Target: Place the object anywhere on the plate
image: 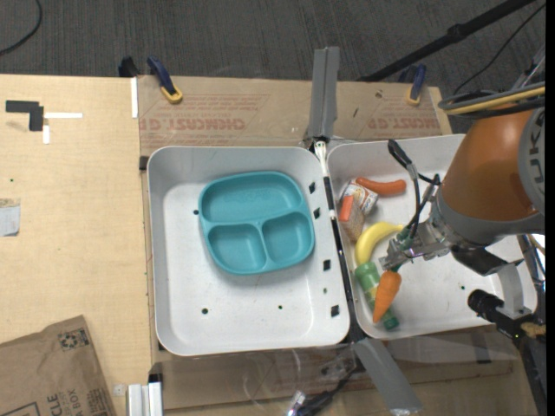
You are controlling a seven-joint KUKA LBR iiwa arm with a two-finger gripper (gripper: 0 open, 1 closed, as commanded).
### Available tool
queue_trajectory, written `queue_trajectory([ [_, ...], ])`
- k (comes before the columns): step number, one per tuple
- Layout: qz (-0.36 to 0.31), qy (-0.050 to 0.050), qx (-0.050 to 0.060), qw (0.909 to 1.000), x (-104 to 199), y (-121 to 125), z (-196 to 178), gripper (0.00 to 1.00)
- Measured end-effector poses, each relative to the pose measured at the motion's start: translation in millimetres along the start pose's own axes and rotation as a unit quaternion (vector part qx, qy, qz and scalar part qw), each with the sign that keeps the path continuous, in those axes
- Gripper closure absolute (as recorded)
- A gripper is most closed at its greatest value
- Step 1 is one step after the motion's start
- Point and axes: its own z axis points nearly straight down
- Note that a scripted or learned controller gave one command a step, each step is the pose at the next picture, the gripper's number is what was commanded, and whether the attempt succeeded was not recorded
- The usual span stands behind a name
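Observation:
A teal plate (pixel 256 230) with three compartments lies in the left white bin (pixel 173 319), nothing on it. The right bin (pixel 451 310) holds toy food along its left side: a red sausage (pixel 381 185), a small printed packet (pixel 356 204), a yellow banana (pixel 374 237), a green piece (pixel 368 276) and an orange carrot (pixel 386 294). My gripper (pixel 403 254) hangs low over the right bin, just right of the banana and directly above the carrot's upper end. Whether it touches either one is unclear.
The arm's orange band and grey wrist (pixel 494 185) cover the right bin's right half. A metal divider (pixel 324 102) runs between the bins. Cardboard (pixel 234 111) lies behind them, with blue clamps (pixel 163 76) at the back edge. A brown paper bag (pixel 52 371) sits at front left.

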Motion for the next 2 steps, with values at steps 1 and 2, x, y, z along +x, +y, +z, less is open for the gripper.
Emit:
queue_trajectory([
  [1,-0.057,-0.001,0.001,0.9984,-62,-15,-10,1.0],
  [2,0.052,0.0,0.001,0.9987,-25,16,1,1.0],
])
